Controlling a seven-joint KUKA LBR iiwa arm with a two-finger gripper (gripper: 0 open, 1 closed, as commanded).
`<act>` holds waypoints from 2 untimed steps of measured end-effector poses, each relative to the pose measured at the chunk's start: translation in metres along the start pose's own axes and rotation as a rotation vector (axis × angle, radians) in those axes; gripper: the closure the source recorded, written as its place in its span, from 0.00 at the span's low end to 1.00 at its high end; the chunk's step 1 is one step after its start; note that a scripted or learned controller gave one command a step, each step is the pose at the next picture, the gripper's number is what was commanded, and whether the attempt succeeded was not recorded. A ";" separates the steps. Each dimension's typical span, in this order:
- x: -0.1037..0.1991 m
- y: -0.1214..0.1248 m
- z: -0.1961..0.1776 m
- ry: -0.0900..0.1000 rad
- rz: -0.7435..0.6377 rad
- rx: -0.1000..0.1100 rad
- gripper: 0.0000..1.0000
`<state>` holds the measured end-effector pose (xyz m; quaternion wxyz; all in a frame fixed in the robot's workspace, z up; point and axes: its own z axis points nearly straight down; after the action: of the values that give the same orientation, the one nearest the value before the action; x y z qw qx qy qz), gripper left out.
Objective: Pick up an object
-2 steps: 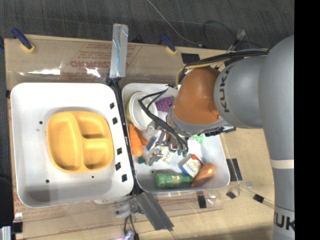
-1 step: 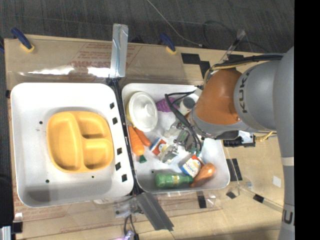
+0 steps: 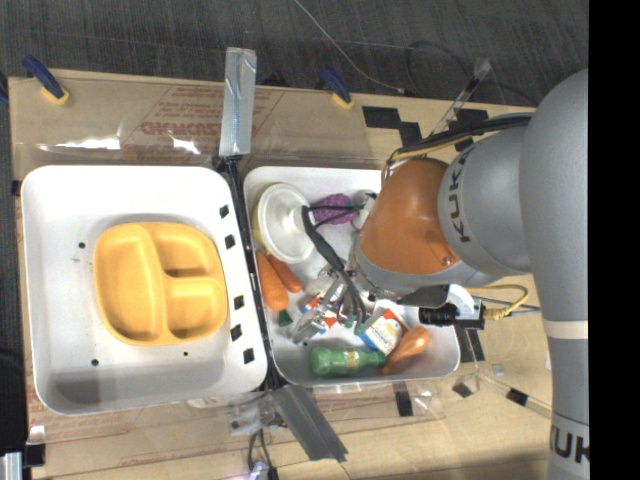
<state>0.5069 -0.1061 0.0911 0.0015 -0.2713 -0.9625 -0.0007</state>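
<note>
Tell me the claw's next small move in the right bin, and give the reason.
Probably a short straight descent. The claw sits low in the right bin over a tight clutter, with the carrot just beside it and the green bottle below it in the camera view. Nothing is visibly between its fingers, so it likely needs to settle onto one item before closing.

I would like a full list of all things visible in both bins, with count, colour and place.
divided tray: 1, yellow, left bin
bowl: 1, white, right bin, far corner
carrot: 1, orange, right bin, beside the divider
bottle: 1, green, right bin, near edge
purple item: 1, right bin, beside the bowl
small carton: 1, white and blue, right bin
bins: 2, white, side by side
arm: 1, grey with orange band, over right bin
gripper: 1, low among the items
</note>
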 end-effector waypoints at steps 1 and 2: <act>-0.001 0.001 -0.010 -0.002 -0.006 0.000 1.00; -0.018 0.044 -0.152 -0.016 -0.160 -0.004 1.00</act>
<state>0.5460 -0.0784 0.2430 -0.0068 -0.1936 -0.9811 -0.0005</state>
